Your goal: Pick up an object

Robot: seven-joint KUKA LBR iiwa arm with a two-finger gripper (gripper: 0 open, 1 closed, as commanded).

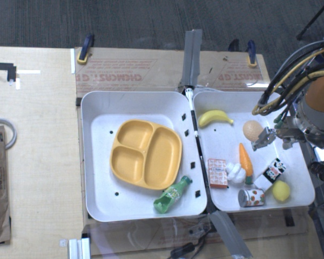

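My gripper hangs over the right bin, near its right side, open with nothing between its fingers. A tan egg-shaped object lies just left of it. Below it lie an orange carrot and a black-and-white carton. A yellow lemon and a small can rest near the bin's front wall. A banana lies at the back left, and a red-and-white box sits beside a white lump.
The left bin holds a yellow divided plate and a green bottle at its front. Cardboard lies behind both bins. The arm's cables arch over the right bin's back right corner.
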